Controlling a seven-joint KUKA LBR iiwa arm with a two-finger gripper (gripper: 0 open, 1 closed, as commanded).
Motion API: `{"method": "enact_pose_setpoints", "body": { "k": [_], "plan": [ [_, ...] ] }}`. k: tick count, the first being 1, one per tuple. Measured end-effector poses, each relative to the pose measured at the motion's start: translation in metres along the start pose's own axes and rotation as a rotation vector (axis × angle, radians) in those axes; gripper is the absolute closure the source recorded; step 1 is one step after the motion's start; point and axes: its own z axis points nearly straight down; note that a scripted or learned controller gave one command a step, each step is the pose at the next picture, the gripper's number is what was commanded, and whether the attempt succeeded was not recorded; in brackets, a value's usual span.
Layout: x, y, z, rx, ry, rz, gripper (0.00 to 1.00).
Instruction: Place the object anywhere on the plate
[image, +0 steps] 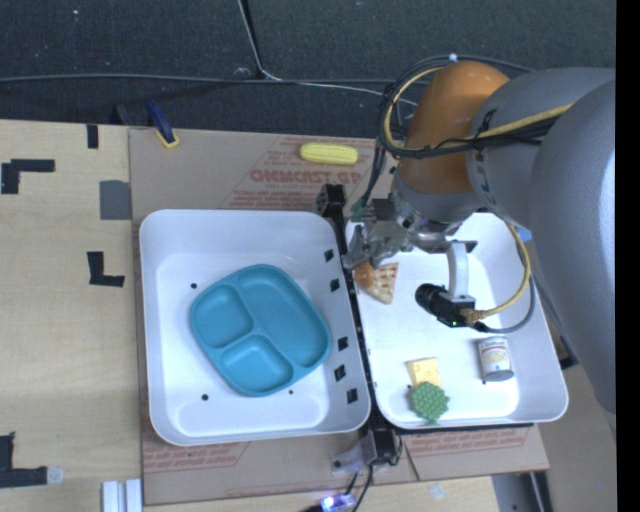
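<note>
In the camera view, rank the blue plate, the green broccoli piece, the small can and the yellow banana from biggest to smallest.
1. blue plate, by far.
2. yellow banana.
3. and 4. small can and green broccoli piece: look about alike, unranked.

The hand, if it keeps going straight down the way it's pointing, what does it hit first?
Most likely the pizza slice, which lies right under the hand in the right bin, near its left wall. Depth is hard to judge from this slanted view.
</note>
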Motion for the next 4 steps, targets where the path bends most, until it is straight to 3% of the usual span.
{"method": "enact_pose_setpoints", "body": {
  "k": [2, 3, 4],
  "plan": [
    [0.109, 0.007, -0.016, 0.000, 0.000, -0.001, 1.00],
    [0.124, -0.006, -0.024, 0.002, -0.001, 0.003, 1.00],
    [0.122, -0.008, -0.004, 0.003, -0.004, 0.004, 1.00]
  ]
}}
